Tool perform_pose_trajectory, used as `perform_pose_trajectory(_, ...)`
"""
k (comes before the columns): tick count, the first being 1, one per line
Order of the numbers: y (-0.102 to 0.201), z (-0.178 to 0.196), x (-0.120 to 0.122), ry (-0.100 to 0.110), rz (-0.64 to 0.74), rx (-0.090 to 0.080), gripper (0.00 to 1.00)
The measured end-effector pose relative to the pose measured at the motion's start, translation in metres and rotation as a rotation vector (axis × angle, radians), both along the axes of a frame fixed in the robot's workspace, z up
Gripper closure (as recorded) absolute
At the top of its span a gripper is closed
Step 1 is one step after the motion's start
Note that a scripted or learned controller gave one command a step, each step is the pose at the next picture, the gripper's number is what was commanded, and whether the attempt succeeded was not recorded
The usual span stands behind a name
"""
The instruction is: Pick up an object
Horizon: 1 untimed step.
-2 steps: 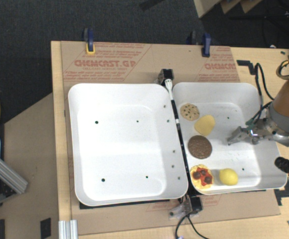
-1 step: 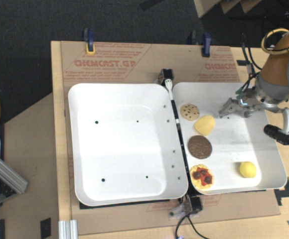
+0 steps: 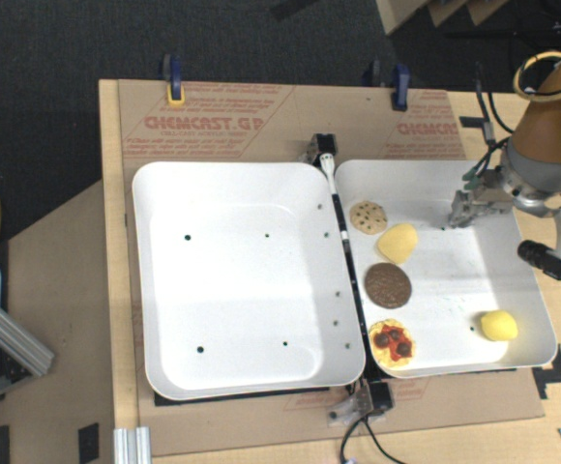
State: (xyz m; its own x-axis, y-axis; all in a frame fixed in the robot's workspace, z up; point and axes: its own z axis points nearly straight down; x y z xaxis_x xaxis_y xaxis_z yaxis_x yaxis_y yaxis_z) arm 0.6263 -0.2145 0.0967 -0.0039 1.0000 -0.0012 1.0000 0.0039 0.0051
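— Jaws first: our gripper (image 3: 462,207) hangs over the far right part of the right bin (image 3: 455,351), and we cannot tell from this slant whether the jaws stand apart or together; the metal there is too small and blurred. Nothing shows between them, so we count nothing as held.

— Then what do we go for?

— We judge the pale yellow lump (image 3: 398,243) the likeliest target. It lies to the camera's left of the gripper and a little nearer the camera, close but apart. The chocolate-chip cookie (image 3: 368,217) sits just beyond it, by the divider between the bins.

— Does its long axis matter?

— Slightly. The lump looks a bit elongated, running slantwise from upper right to lower left, so we would close across its shorter width. The others are round: the brown disc (image 3: 388,285) below it, the small pizza-like piece (image 3: 394,343) at the near left corner, and the yellow ball (image 3: 498,326) at the near right, well apart from the rest.

— And the left bin (image 3: 164,288)?

— It holds nothing we would pick. With one arm reaching in from the right, we think the move turns on a short shift leftward and down onto the worktop's right bin
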Motion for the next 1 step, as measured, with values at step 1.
perform_pose_trajectory(1,0.0808,0.0931,0.0248,-0.005,0.004,0.001,1.0)
